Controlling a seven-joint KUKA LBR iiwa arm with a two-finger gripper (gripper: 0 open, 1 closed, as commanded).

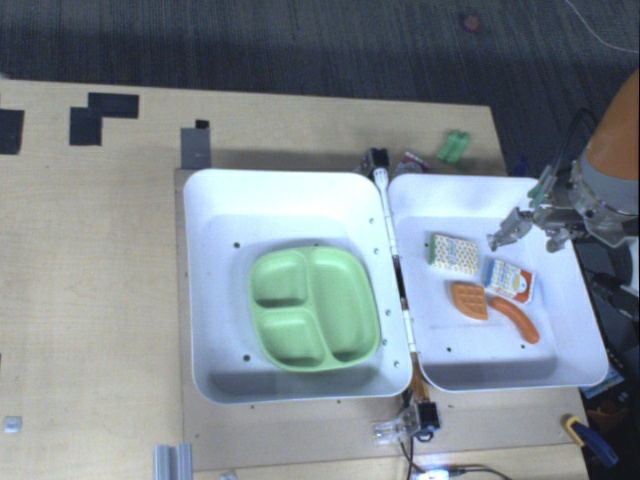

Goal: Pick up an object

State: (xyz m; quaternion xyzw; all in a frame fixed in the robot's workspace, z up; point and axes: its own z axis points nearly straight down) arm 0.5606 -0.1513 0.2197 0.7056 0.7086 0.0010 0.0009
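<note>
Here, the worktop (pixel 90 268) carries two shallow white bins side by side. The L bin (pixel 210 218) holds a green divided plate (pixel 313 306) w/ three compartments, sitting roughly centre, a bit toward 5 o'clock.

The R bin (pixel 570 368) holds four small items, clustered around its middle. A green-and-white speckled packet (pixel 454 255) lies at approx. 10 o'clock of the cluster. A small carton w/ blue, white and orange print (pixel 509 281) lies at 3 o'clock from that packet, near it but apart. An orange waffle-like piece (pixel 469 301) sits at 6 o'clock of the packet, just beside the carton's lower L corner. An orange-red sausage shape (pixel 516 321) runs diagonally from beside the waffle piece toward 4 o'clock; its upper end looks to touch or almost touch the carton's lower edge, can't tell which.

The arm enters from 3 o'clock. The end effector (pixel 533 220) hovers over the R bin's 1–2 o'clock area, at 12 o'clock of the carton. Its fingers (pixel 505 233) are spread apart, w/ nothing between them; no item is held. One finger tip points toward 8 o'clock, at the gap between packet and carton.

Beyond the bins at 12 o'clock, a small green object (pixel 453 147) rests on the worktop. Dark carpet (pixel 300 28) fills the top.
</note>
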